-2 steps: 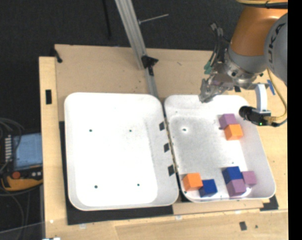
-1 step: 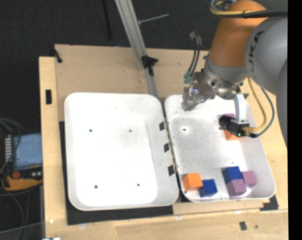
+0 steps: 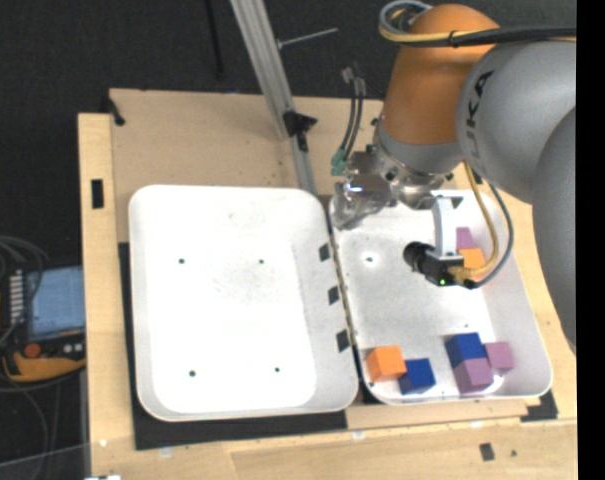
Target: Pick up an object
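Claw [image 3: 354, 203], grip state unclear, over right bin's [image 3: 517, 298] far-left corner, orange block [image 3: 386, 362] and blue block [image 3: 417, 375] well clear.

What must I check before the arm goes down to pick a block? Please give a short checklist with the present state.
1. Blocks in the right bin: ok; orange block, blue block, purple block lie near the front edge.
2. Gripper over a block: not ok; it is at the bin's far left corner.
3. Fingers open: cannot tell.
4. Blocks apart: not ok; orange touches blue.
5. Gripper holding nothing: cannot tell.
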